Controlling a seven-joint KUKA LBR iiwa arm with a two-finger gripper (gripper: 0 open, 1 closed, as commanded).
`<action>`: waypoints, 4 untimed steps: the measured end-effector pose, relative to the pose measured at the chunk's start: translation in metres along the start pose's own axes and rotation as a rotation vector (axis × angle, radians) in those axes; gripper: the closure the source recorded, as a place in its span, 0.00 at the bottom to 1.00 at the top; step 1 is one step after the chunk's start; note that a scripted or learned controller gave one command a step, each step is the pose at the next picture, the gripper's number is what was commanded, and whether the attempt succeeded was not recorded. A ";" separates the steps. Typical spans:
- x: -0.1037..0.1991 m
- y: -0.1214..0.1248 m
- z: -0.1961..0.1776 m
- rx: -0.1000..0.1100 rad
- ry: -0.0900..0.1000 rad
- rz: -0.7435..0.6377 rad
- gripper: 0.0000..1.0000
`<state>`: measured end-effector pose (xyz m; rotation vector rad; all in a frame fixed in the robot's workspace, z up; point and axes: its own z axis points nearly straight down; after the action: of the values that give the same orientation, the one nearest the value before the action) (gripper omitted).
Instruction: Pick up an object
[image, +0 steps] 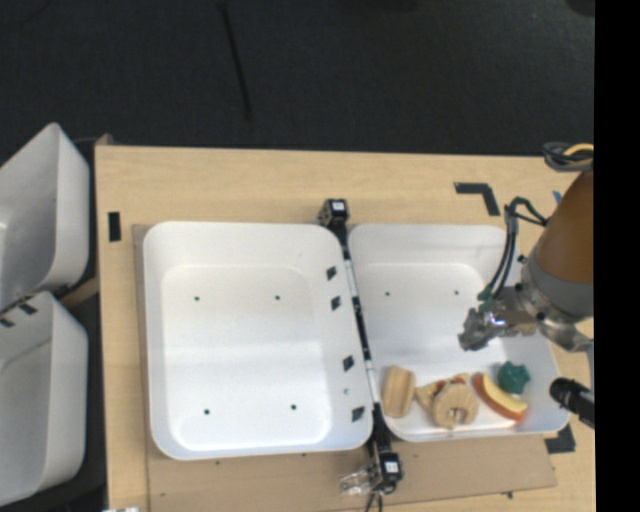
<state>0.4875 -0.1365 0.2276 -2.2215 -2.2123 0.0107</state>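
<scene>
Gripper (481, 330) hangs over the right bin (425, 262), toward its right side, above bare white floor. The metal tip is small and blurred; cannot tell how it is set, and nothing visible is caught in it. It appears clear of the objects below it.

Arm (568, 245) enters from the right, orange band above the grey wrist, a dark cable looping alongside.

Objects cluster along the near edge of the right bin:
- tan wooden block (398, 390), nearest the divider between the bins
- light brown toy piece (449, 401), lumpy, just beside the block; shape unclear
- apple slice (498, 397), red skin, pale flesh, just right of the brown piece
- small green piece (514, 376), touching or just above the slice, the closest object to the gripper

Left bin (160, 330) sits flush beside the right one on the pale wood surface (250, 185). Black clips run along the seam.

No readable writing or brand marks anywhere.
</scene>
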 end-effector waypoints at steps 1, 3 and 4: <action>0.019 0.003 -0.097 -0.020 -0.002 -0.009 1.00; 0.039 0.002 -0.006 -0.011 0.000 0.000 0.00; -0.009 0.002 -0.075 -0.018 -0.005 -0.001 0.00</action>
<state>0.4904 -0.1459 0.3024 -2.2322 -2.2248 -0.0043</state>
